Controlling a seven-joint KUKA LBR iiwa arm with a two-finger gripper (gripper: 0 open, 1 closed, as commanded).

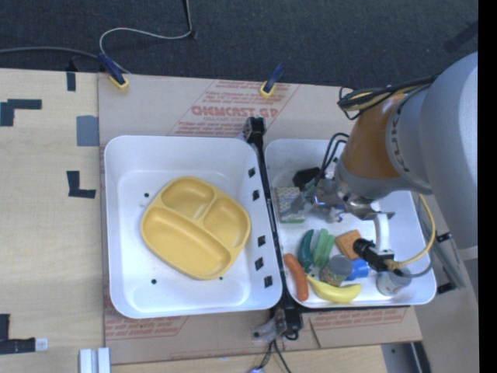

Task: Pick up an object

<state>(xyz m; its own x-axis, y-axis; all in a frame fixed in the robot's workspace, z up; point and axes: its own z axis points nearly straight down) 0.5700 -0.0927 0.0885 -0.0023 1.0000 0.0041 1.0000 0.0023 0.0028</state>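
Over the right bin point(423, 290), the grey arm's gripper point(322, 196) hangs low above a cluster of small toys; whether it is released or clenched cannot be told. Below it lie one banana point(335, 291), one orange-red sausage point(296, 277) and two green pieces point(316, 246). One yellow divided tray point(196, 226) occupies the left bin point(124, 208).

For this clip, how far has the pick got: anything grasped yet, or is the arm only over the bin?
Done: the grey arm with the orange band has reached over the right white bin. In hand: nothing visibly; its gripper sits low by the small patterned packet, and the grasp cannot be judged. Left: the yellow banana, orange carrot-like piece and green toy lie in that bin; the yellow divided plate rests in the left white bin. No lift shown.
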